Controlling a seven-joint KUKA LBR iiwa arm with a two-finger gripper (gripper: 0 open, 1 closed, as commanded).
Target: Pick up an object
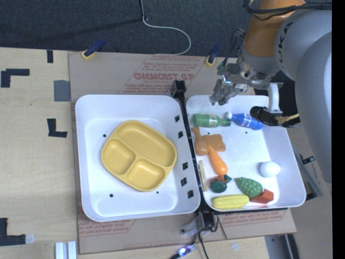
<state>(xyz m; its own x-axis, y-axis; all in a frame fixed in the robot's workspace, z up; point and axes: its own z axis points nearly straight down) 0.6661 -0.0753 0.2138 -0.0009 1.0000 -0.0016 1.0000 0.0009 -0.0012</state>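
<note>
My gripper [220, 97] hangs over the far left part of the right bin [280, 139], just above the green bottle [211, 121]. Nothing shows between its fingers. A blue bottle [246, 120] lies to the right of the green one. Below them lie a tan bread-shaped piece [207, 143] and a carrot [217, 162]. Near the front edge sit a dark green vegetable [219, 185], a bumpy green fruit [248, 186], a corn cob [230, 201] and a red piece [263, 198]. A white egg [269, 169] rests at the right.
The left bin [94, 198] holds a yellow divided plate [139, 154]. A black divider [186, 144] with clips runs between the bins. The grey arm with its orange band [269, 20] fills the upper right. A cable [161, 26] lies on the dark floor behind.
</note>
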